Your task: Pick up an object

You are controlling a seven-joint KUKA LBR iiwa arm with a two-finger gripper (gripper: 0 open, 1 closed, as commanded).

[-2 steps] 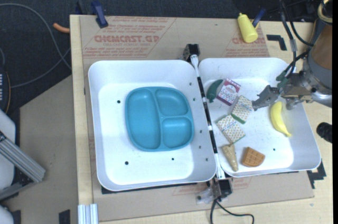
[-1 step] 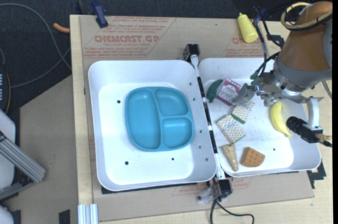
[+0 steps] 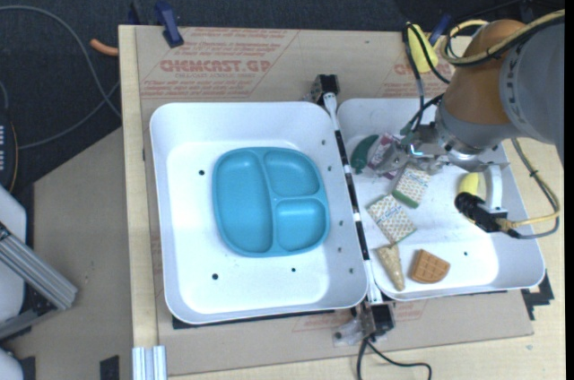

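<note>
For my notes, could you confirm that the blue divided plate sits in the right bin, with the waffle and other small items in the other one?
Not quite: the camera view shows the plate in the left bin; the waffle and small items lie in the right bin.

- The grey KUKA arm with its orange band (image 3: 480,87) reached in from the right of the view, angled downward and leftward.
- Its two-finger metal gripper (image 3: 405,151) sat low, at the end of the wrist (the fingertips themselves were too cluttered to make out clearly).
</note>
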